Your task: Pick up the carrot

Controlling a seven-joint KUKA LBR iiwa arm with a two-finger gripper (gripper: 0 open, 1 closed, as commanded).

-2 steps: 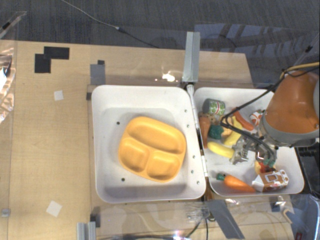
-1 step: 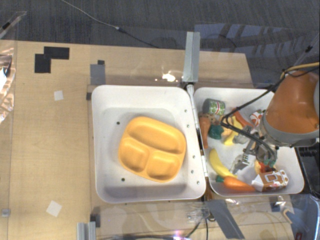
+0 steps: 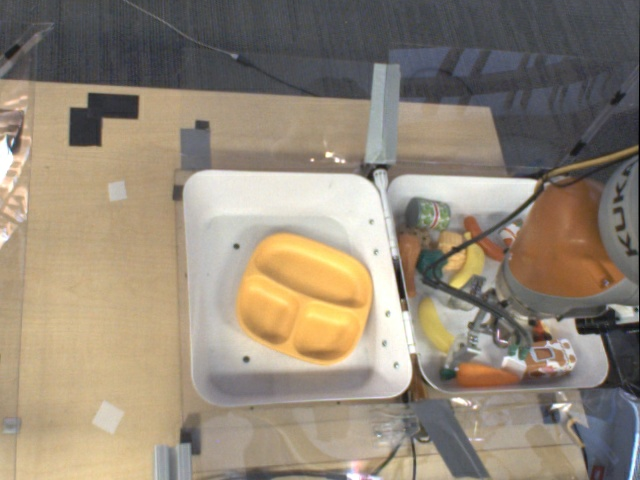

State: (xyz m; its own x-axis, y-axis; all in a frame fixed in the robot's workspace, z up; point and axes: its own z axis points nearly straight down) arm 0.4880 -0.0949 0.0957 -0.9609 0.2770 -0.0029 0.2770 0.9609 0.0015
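Carrot lies flat along the near wall of the right bin, so it needs a low approach. My gripper hangs just above it; I can't tell the fingers' state. Banana and can sit beyond. Left bin holds a yellow tray.
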